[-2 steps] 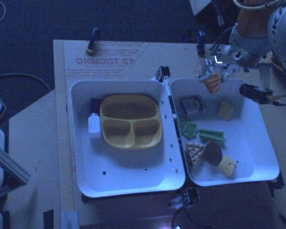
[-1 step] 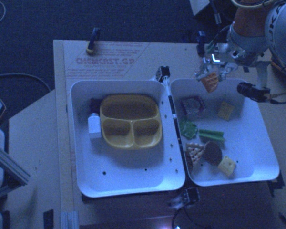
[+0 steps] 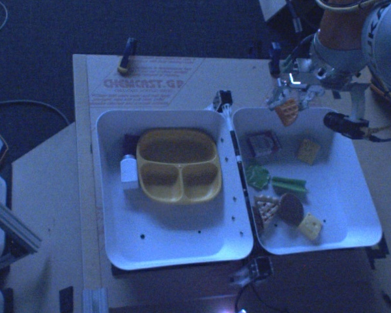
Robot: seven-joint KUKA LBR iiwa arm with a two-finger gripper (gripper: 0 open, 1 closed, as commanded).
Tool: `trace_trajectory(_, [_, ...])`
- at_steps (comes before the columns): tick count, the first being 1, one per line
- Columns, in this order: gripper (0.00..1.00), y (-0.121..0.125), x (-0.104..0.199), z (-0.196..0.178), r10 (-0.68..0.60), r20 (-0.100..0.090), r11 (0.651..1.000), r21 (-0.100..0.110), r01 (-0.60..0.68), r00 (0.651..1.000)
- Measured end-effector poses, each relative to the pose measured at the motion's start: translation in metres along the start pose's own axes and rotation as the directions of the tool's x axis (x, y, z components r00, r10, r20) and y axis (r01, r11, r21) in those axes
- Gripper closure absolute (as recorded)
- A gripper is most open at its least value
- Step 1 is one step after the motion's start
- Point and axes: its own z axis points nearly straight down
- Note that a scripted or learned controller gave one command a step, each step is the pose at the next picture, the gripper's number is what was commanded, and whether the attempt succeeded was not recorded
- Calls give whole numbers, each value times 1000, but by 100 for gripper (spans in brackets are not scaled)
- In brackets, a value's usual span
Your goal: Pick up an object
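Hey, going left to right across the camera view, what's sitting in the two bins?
White bottle → yellow divided tray → green leafy piece → dark brown round piece → pale yellow cube. Above the right bin, the gripper holds an orange waffle-like piece.

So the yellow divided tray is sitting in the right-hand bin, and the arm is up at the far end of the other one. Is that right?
Not quite. The camera view shows the yellow divided tray in the left bin, not the right one. The arm's gripper is at the far end of the other one, the right bin, with a small orange waffle-like piece between its fingers.
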Motion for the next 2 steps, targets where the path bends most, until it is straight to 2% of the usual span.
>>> trace_trajectory(1, [100, 3, -3, 19, 1, -1, 1000, 7, -1, 1000])
trace_trajectory(2, [100, -2, -12, 1, 1, 0, 1000, 0, -1, 1000])
